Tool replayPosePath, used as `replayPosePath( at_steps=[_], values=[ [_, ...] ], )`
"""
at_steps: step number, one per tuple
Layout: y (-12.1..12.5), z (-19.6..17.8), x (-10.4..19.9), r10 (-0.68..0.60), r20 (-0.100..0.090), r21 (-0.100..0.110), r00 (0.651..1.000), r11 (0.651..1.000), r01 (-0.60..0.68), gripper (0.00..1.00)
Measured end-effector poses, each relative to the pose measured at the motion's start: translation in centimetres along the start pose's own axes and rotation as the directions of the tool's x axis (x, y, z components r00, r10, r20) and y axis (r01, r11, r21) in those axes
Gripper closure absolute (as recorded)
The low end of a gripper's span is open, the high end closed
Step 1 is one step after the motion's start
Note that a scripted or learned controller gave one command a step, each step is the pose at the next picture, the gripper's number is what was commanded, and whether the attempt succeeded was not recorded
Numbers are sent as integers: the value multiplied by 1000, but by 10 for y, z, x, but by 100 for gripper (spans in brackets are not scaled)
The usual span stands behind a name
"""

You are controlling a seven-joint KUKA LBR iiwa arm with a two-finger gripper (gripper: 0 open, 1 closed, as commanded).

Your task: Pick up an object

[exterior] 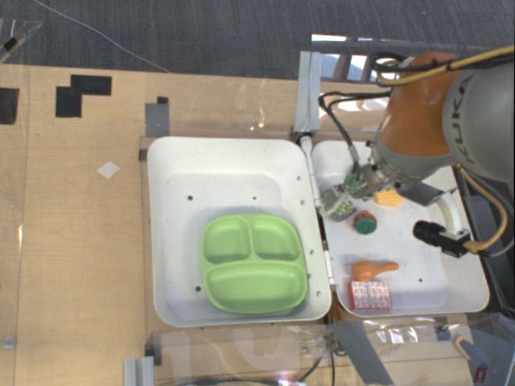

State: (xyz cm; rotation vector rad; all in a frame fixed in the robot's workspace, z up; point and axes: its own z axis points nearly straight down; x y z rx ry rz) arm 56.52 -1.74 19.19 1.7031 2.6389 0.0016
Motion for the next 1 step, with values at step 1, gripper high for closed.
replayPosePath(
  at_steps=[1],
  values=[
    [-32,7,-46,187,1,-1,982,982,-187,0]
  ],
)
